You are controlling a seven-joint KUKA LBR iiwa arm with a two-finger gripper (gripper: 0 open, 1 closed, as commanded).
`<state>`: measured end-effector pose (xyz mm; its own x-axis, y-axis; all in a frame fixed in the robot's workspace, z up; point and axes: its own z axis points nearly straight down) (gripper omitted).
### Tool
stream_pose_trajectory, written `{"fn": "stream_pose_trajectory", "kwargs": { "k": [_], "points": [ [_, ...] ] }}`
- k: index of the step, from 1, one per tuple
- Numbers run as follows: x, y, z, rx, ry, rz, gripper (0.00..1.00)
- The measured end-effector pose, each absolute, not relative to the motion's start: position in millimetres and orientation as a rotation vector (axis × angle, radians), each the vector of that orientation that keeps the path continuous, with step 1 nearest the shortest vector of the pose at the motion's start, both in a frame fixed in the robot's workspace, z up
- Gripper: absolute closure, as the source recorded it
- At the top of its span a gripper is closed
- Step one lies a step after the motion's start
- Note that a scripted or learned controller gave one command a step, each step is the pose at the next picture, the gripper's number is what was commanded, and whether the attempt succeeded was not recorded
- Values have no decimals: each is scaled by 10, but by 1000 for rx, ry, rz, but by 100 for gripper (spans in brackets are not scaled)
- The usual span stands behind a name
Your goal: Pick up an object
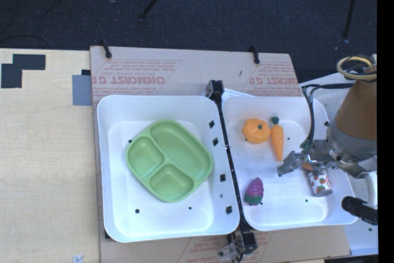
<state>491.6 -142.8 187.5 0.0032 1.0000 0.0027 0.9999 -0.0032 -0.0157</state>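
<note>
Here, hovering low inside right bin [289,218], gripper [301,163] with fingers [288,167] spreading apart, empty, beside toy carrot [277,141], near small can [320,183].

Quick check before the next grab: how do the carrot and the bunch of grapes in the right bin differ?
The carrot is orange with a dark green top; the grapes are purple with a green patch at the base. The carrot is long and tapered, the grapes short and lumpy. The carrot lies beside the small pumpkin, farther back; the grapes sit alone toward the front of the bin. Both lie free in the right bin, left of the gripper.
</note>
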Motion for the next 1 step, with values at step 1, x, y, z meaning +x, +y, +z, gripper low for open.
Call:
{"fn": "stream_pose_trajectory", "kwargs": {
  "k": [1],
  "points": [
    [4948, -1429, 1941, -2221, -2220, 2, 0]
  ]
}}
